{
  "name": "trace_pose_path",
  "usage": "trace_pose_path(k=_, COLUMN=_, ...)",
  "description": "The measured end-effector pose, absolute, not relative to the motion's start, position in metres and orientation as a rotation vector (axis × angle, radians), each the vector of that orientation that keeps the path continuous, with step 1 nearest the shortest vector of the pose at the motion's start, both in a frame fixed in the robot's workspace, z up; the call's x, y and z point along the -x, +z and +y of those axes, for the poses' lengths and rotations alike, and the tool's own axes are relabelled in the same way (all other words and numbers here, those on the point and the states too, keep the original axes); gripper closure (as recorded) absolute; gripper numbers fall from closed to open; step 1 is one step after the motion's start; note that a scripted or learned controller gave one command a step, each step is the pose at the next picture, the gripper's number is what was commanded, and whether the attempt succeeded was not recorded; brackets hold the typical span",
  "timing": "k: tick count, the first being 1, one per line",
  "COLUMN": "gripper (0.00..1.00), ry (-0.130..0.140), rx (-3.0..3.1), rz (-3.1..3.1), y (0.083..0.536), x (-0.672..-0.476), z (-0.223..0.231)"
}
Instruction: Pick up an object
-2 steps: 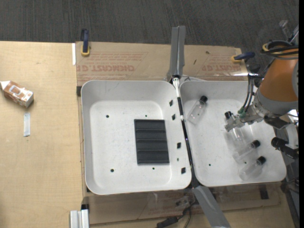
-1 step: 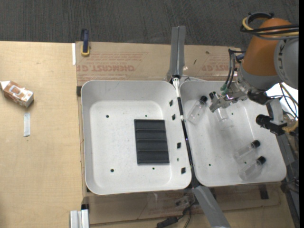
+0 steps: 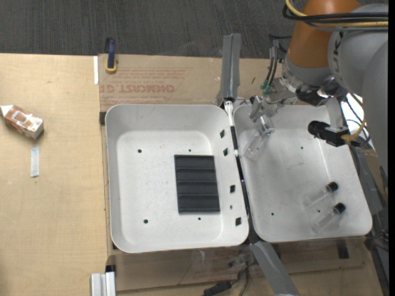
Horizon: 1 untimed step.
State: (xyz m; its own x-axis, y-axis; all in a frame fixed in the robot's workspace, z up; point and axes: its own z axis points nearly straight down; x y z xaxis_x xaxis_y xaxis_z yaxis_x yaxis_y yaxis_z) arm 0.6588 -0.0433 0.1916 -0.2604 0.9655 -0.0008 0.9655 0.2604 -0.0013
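Claw (image 3: 262, 123), grip unclear, over right bin (image 3: 290, 224); clear vials (image 3: 321, 196) lying diagonally

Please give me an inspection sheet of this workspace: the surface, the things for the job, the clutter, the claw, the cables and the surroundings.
Surface: wooden bench bearing left bin and right bin, both white.
Job's things: black ridged block lies flat in the left bin; two clear vials with black caps lie in the right bin's near right corner.
Clutter: small carton and a white strip on the bench, left.
Claw: claw hangs over the right bin's far left part.
Cables: yellow and black cables loop around the arm.
Surroundings: dark floor beyond.
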Motion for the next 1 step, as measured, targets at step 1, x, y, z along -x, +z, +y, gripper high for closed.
trace_pose_path(k=1, gripper=1.00, ry=0.005, rx=1.908, rz=-2.497, y=0.2004, x=-0.6591, z=-0.0438)
